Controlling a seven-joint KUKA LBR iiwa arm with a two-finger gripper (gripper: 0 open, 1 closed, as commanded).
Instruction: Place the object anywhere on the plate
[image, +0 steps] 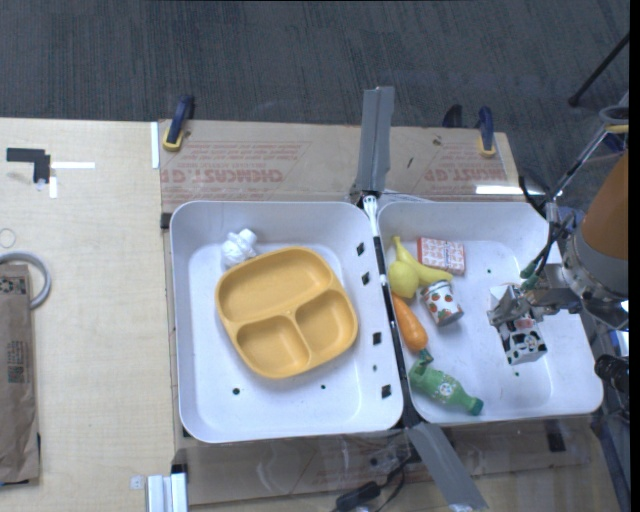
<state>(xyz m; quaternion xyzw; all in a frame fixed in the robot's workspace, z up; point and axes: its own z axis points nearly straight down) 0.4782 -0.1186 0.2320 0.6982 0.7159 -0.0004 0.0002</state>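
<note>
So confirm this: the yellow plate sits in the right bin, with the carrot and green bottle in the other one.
Wrong bin. The camera view shows the yellow plate in the left bin; the carrot and green bottle lie in the other one, the right bin.

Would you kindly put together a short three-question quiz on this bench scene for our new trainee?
1. True or false: the yellow plate lies in the left bin.
2. Which of these lies nearest the divider between the bins? A) the carrot B) the small can C) the red patterned packet
3. Fill in: the white crumpled item sits in the left bin beside the plate's ____ rim (near or far, from the camera).

Key
1. True.
2. A, the carrot.
3. Far. It rests at the plate's upper-left edge in the view.

The gripper hovers over the right bin, away from the plate.
</note>
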